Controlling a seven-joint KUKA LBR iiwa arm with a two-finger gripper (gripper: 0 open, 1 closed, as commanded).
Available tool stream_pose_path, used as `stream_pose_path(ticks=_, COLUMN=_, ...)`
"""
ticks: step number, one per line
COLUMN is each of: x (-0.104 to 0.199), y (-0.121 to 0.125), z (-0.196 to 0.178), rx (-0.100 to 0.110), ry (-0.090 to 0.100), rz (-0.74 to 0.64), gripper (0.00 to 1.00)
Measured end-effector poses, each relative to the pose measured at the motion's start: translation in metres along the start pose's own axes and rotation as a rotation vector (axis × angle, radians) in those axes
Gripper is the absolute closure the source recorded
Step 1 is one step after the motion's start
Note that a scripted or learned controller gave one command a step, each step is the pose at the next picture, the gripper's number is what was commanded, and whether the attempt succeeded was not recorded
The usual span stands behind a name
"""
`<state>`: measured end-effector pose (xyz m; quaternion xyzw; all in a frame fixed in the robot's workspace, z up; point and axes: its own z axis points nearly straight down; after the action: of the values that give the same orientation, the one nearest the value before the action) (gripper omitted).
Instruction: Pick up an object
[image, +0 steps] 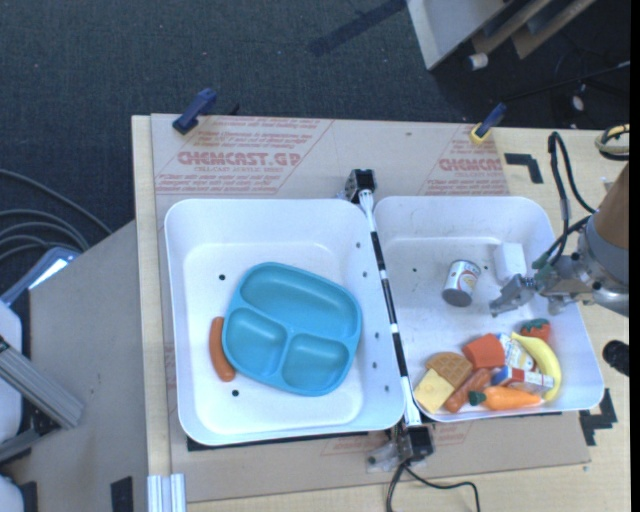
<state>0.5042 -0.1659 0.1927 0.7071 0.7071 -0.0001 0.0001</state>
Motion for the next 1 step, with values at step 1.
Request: stream_pose_path(ticks=1, x=0.0508, y=-0.0128, z=0.1084, rx=0.001, ry=0.001, rz=0.000, gripper=0.00)
